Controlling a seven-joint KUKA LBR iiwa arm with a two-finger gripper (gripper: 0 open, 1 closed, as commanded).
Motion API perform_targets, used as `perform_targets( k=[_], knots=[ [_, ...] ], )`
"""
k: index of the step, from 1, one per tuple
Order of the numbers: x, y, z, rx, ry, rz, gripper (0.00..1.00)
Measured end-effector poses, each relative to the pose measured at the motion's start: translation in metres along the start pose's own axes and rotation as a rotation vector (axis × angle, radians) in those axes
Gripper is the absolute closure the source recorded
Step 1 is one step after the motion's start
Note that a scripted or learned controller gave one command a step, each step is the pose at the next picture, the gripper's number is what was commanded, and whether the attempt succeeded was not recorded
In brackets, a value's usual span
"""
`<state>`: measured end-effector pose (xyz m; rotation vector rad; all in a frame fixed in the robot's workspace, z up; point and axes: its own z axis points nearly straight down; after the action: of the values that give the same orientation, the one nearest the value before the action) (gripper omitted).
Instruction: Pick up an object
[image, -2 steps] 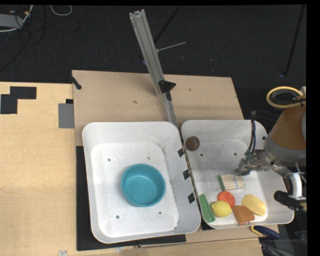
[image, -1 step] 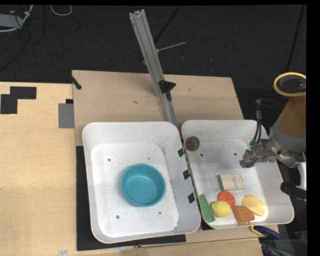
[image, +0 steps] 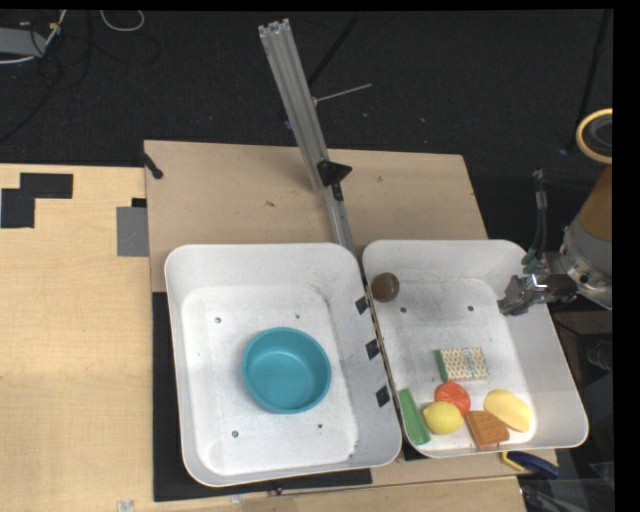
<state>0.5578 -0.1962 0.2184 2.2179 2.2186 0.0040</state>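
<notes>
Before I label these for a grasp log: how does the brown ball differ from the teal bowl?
The brown ball is small, solid and dark; the teal bowl is much larger, hollow and bright, standing open side up. The ball lies in the right bin, near its far left corner; the bowl sits around the middle of the left bin. Both look round from above, and neither touches another object.

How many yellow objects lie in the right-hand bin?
2. A round yellow piece lies near the front wall, below the red ball; a yellow oval piece lies to its right, by the orange block. None seems hidden.
</notes>
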Motion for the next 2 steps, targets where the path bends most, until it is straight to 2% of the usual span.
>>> perform_targets(
  k=[1,2],
  knots=[
    [0.0,0.001,-0.035,0.002,0.001,0.001,1.0],
    [0.048,0.011,-0.041,0.005,0.001,-0.003,1.0]
  ],
)
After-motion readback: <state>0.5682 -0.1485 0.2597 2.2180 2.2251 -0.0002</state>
